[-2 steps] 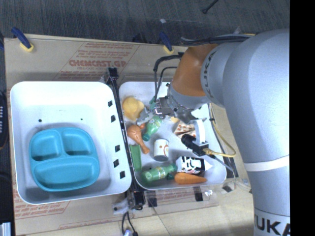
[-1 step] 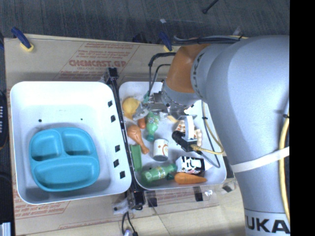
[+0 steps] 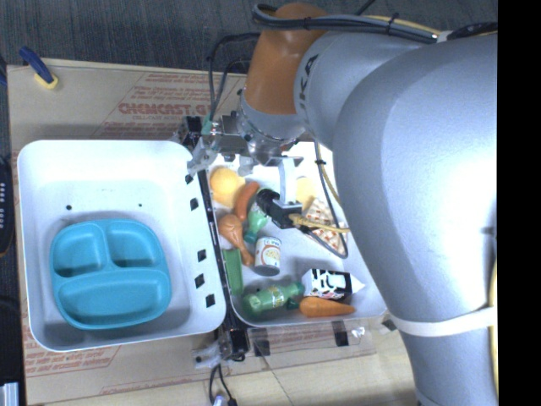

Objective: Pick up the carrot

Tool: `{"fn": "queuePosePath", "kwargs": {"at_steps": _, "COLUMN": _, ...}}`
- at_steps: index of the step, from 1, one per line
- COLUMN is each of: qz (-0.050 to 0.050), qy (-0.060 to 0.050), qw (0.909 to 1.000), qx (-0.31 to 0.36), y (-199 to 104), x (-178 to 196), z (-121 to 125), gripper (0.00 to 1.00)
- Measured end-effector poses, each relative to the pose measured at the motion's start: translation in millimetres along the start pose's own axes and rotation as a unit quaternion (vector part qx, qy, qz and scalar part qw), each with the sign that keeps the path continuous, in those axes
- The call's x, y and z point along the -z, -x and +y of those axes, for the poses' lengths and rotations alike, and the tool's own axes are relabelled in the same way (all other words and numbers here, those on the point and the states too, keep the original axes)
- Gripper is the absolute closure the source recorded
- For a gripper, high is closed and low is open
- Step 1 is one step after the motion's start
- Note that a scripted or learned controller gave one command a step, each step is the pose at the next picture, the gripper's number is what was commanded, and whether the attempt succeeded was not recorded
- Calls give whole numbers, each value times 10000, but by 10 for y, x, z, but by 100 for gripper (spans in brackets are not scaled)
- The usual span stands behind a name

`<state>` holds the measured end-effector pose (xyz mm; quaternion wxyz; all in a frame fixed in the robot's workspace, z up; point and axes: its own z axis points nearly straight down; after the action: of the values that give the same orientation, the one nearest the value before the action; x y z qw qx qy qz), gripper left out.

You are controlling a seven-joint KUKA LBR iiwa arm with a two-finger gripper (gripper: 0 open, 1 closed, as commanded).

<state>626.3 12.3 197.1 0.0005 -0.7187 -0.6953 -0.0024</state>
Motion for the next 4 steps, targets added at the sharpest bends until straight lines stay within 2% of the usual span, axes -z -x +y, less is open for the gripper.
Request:
{"fn": "queuePosePath", "kwargs": {"at_steps": 1, "qz": -45, "qy": -73, "qw": 9991, "qx": -426, "y": 381, "x": -61, "z": -332, "gripper": 0}}
{"fn": "queuePosePath", "kwargs": {"at_steps": 2, "qz": -39, "qy": -48, "qw": 9838, "qx": -1793, "y": 451, "x": -56, "z": -204, "gripper": 0}}
{"fn": "queuePosePath", "kwargs": {"at_steps": 3, "qz": -39, "qy": -49, "qw": 9349, "qx": -3550, "y": 429, "x": -58, "z": 98, "gripper": 0}}
{"fn": "queuePosePath", "kwargs": {"at_steps": 4, "qz": -41, "qy": -36, "qw": 8660, "qx": -4999, "y": -21, "x": -59, "z": 120, "gripper": 0}}
